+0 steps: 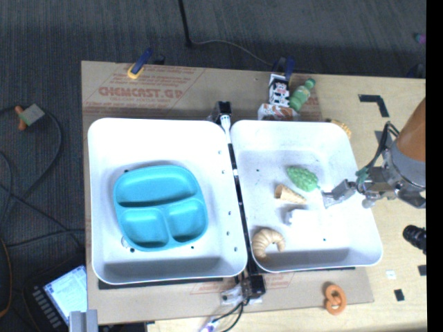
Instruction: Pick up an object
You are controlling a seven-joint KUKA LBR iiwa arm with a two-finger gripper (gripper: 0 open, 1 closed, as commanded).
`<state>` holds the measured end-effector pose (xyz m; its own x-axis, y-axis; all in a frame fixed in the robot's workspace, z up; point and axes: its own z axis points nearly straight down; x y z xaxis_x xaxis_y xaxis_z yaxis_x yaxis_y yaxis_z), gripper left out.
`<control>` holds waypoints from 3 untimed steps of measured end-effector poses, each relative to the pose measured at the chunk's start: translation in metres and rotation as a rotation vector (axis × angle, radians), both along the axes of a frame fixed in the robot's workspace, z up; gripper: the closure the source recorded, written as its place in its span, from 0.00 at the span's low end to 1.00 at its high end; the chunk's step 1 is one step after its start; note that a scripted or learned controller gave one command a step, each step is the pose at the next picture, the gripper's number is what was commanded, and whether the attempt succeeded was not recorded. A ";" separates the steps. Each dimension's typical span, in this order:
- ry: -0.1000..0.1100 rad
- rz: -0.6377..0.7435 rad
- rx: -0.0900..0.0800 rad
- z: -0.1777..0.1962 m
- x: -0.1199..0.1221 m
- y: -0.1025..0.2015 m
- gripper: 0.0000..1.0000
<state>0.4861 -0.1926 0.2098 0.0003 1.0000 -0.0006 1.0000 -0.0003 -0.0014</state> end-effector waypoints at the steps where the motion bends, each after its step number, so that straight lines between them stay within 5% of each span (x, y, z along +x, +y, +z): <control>1: -0.008 0.000 0.000 -0.122 0.000 0.046 0.00; 2: -0.011 -0.002 -0.006 -0.112 0.000 0.043 1.00; 3: -0.010 -0.003 -0.006 -0.112 0.000 0.043 0.00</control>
